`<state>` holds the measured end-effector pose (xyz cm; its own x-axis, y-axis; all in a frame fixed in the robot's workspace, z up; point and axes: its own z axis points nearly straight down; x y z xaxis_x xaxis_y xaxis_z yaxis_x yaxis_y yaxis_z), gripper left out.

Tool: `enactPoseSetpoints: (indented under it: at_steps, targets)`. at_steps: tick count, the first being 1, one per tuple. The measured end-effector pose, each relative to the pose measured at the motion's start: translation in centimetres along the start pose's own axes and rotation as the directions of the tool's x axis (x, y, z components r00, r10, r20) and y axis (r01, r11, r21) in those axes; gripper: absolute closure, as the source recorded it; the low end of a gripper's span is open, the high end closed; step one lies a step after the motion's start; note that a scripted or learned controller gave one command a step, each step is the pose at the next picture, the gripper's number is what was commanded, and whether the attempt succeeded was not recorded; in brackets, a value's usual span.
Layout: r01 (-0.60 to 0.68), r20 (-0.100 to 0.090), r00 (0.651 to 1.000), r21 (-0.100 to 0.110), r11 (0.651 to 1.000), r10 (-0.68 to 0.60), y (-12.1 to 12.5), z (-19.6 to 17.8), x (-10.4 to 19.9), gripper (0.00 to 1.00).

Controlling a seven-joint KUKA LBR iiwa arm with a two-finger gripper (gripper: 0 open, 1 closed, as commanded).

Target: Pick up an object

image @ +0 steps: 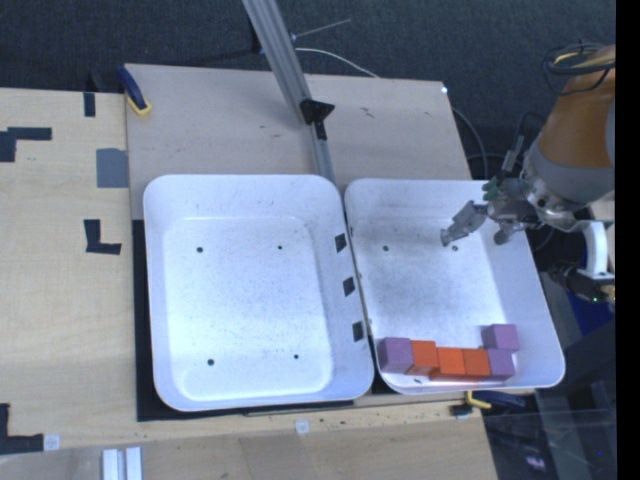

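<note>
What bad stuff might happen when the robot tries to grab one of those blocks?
The purple and orange blocks sit packed together, so the gripper may find no gap for its fingers. They also hug the right bin's near wall, so the gripper could bump the rim or just shove them.

I count two white bins point(245, 193), side by side. In the one under my claw point(478, 225), well below it along the near wall, I see three purple blocks point(396, 352) and two orange blocks point(424, 355).
</note>
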<state>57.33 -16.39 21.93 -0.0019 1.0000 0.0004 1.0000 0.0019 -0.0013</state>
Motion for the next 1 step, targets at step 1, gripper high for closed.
enactPoseSetpoints:
  at_steps: [1]
  targets:
    - [-0.001,0.001,1.000,-0.005,1.000,0.001,-2.77,-5.58,0.70,0.00]
